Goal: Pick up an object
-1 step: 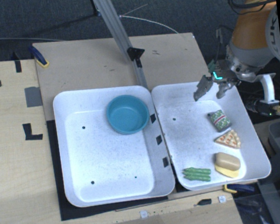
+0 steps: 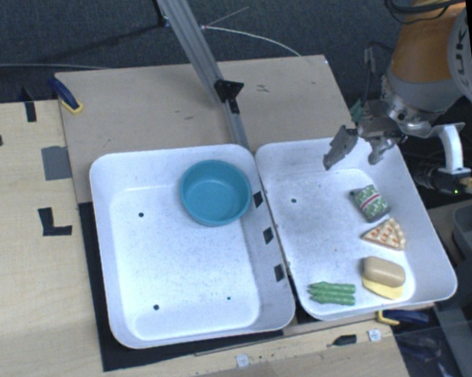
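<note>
Objects for picking lie in the right bin (image 2: 308, 217), along its 3-to-6 o'clock side, and my gripper (image 2: 356, 151) hangs spread and empty over the bin's 1 o'clock corner.

Nearest the camera, at 6 o'clock, a ridged green bean bundle (image 2: 332, 293) lies flat beside a smooth tan-and-yellow rounded block (image 2: 383, 276). Above them sits a flat orange pizza-slice wedge (image 2: 385, 235), then a small crinkled green-and-red packet (image 2: 369, 202). My two dark fingers splay apart above bare speckled white plastic, gripping nothing. In the left bin (image 2: 148, 305), a glossy round blue bowl (image 2: 215, 192) rests at 1 o'clock.
</note>
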### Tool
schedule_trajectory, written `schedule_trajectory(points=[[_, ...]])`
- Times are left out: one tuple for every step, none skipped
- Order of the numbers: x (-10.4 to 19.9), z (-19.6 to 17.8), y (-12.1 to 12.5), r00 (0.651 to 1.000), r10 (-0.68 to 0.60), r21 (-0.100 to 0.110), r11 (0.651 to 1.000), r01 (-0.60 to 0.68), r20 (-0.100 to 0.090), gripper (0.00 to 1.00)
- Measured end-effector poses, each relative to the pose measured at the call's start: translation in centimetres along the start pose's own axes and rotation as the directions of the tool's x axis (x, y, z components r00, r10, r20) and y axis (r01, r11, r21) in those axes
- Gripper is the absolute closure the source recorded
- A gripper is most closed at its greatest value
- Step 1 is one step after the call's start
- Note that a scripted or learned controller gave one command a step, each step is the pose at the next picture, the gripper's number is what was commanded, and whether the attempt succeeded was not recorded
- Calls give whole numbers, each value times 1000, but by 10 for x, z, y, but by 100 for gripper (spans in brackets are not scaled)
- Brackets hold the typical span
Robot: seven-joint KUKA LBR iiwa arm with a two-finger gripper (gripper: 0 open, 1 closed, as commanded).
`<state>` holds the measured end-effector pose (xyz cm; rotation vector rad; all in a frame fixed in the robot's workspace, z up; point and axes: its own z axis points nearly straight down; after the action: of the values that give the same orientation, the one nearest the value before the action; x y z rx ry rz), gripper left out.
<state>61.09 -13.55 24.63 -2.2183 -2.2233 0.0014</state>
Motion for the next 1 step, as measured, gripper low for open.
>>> schedule_trajectory(points=[[8, 49, -6, 1000, 1, 5, 1000, -1, 0, 0]])
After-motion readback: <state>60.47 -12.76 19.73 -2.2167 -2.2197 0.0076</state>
